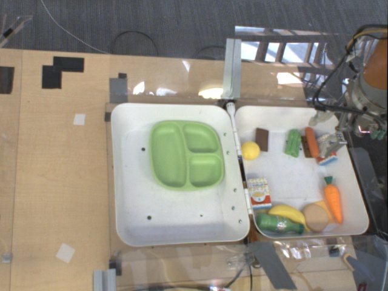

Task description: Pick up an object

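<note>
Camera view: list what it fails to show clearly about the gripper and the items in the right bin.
- Gripper: small and blurred at the right bin's far right; finger state unreadable.
- Arm: cut off by the frame's right edge.
- Small box: print too small to read.
- Green bottle: partly hidden under the banana.

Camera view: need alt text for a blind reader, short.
The arm's tool hangs over the right bin near its far right side, by a brown block and a green toy. That bin also holds a lemon, carrot, banana and small carton; the left bin holds a green divided plate.
</note>
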`<state>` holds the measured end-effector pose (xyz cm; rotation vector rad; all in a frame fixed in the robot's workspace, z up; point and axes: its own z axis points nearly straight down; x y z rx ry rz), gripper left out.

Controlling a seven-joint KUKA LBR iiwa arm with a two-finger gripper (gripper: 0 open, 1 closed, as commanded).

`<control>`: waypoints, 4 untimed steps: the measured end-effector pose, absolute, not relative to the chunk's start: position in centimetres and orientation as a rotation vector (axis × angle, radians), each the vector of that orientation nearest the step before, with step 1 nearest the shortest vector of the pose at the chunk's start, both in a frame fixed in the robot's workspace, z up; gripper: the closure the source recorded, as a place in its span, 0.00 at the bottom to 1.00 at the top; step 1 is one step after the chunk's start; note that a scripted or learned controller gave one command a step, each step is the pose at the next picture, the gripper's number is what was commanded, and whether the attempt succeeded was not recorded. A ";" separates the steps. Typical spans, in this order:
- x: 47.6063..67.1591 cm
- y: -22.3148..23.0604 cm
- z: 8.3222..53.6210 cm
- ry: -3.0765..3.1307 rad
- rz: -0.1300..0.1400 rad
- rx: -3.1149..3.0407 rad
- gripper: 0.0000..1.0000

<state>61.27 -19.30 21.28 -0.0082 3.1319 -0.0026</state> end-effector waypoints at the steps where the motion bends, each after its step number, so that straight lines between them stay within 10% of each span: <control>1: 63.0 -20.4 10.6 3.113 -0.008 0.158 0.00; 4: 65.9 -19.4 8.8 3.095 -0.001 0.512 0.00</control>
